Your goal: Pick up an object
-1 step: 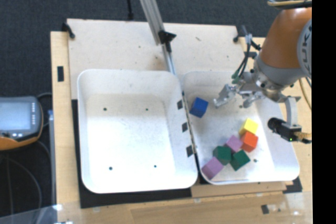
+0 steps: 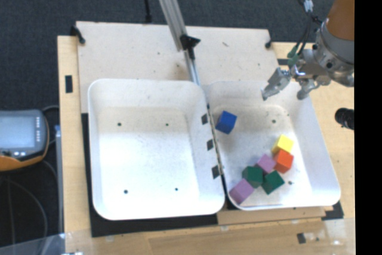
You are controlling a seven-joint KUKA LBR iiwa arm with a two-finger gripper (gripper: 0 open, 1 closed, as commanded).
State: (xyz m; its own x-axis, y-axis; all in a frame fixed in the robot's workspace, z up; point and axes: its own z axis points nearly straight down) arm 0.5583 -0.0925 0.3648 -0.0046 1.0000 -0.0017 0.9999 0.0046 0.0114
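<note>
Hovering over the far right corner of the right bin (image 2: 310, 146), the gripper (image 2: 290, 86) hangs with its two fingers spread apart and nothing between them. It has hold of no object, and by my reading it sits high and well apart from every candidate below.

And there are plenty. A blue cube (image 2: 226, 122) lies alone near the divider, the easiest target I'd say, with free space on all sides. The others crowd the near right part of the bin: a yellow cube (image 2: 285, 144) touching an orange cube (image 2: 284, 160), then two purple blocks (image 2: 266, 163) (image 2: 242, 190) and two green blocks (image 2: 253, 175) (image 2: 273, 181) packed together, likely awkward for fingers to slip between.

The left bin (image 2: 149, 149) shows bare white floor. The arm's upper part is cut off at the frame's right edge, and the fingertips' height above the bin floor is hard to judge from this slant.
</note>
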